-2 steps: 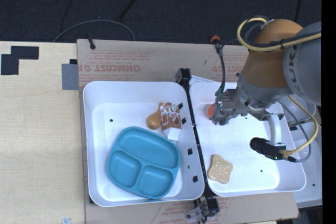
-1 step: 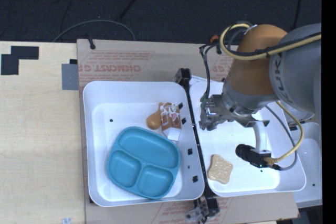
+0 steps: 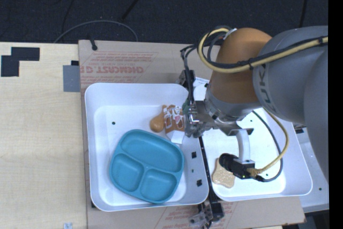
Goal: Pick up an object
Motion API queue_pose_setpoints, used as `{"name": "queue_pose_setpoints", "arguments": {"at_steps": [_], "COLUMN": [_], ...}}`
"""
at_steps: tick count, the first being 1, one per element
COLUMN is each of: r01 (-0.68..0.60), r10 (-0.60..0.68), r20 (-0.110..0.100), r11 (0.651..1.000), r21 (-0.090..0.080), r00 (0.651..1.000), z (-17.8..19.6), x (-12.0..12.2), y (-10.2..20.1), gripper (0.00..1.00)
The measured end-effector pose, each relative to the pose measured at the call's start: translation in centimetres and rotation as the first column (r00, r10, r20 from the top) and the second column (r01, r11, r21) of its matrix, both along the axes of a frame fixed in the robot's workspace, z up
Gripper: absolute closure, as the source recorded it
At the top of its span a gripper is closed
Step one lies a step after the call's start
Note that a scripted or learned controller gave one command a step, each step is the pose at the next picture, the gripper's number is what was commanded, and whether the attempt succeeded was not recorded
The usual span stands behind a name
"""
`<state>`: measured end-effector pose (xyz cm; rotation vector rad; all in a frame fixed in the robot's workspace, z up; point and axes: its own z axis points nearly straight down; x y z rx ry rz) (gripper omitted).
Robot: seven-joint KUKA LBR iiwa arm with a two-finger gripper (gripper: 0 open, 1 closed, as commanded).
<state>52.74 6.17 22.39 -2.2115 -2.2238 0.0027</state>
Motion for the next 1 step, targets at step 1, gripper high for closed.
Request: {"name": "queue_pose_setpoints", "arguments": {"at_steps": [1], "r01": [0.001], "r10": [-0.001], "r20": [-0.001], "r11": [1.0], "r21": [-0.001], "r00": [1.0], "z": [0.76], "x": [-1.71], "y": [4.38], "gripper": [1.0]}}
